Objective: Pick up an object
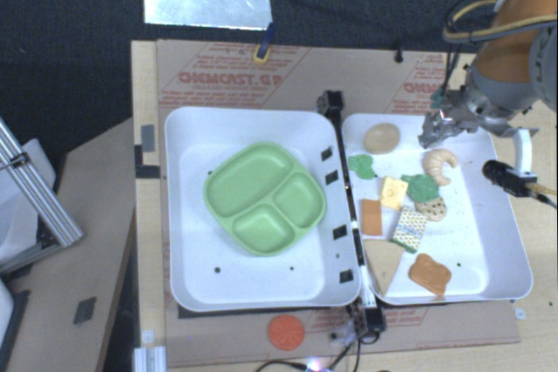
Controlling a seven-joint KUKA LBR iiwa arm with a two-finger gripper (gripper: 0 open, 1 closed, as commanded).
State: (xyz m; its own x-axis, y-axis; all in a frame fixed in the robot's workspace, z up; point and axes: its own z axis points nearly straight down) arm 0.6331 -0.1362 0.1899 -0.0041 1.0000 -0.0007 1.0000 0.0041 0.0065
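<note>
Several small toy foods lie clustered in the right-hand white bin (501, 213), and any one of them could serve as the object to pick up. Nearest the gripper is a pale croissant (441, 163), curved, lying in the upper middle of that bin, apart from a round tan bun (381, 138) to its left. Below the croissant sit a green leafy piece (422, 186), a yellow cheese wedge (393, 192), a speckled cookie (431, 208), an orange slab (371, 217), a patterned packet (410, 228), a tan triangular slice (383, 263) and a brown toast piece (430, 273). The gripper (433, 131) hangs just above the croissant near the bin's top edge, carrying nothing; whether its pincer is wide or narrow cannot be told. To do the pick well, it would probably pay to choose the croissant or the bun, since they lie clear of neighbours, centre over it and descend straight. The left bin (187, 187) holds a green divided plate (264, 198). An orange disc (286, 332) rests on the bench below.
</note>
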